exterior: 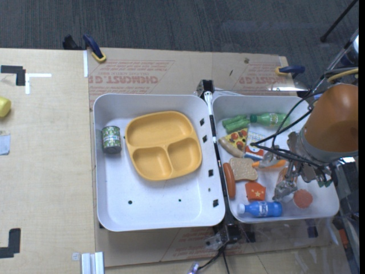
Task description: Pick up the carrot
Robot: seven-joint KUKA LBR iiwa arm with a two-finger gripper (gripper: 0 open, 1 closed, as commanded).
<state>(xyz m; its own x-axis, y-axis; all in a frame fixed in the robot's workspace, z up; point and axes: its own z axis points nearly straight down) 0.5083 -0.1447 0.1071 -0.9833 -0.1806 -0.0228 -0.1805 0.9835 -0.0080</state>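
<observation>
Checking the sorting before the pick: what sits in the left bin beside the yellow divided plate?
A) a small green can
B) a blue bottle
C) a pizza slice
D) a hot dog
A: the small green can stands just left of the yellow plate in the left bin.

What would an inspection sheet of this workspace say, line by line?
Surface: two white bins side by side, left bin and right bin, on cardboard.
Job's things: carrot lies in the right bin, partly hidden by the arm.
Clutter: yellow divided plate and small can in the left bin; pizza slice, bread, sausage, blue bottle, green bottle in the right.
Tool: tool low over the right bin, near the carrot.
Cables: black cables cross the right bin.
Surroundings: blue clamps at the cardboard's far edge.
</observation>
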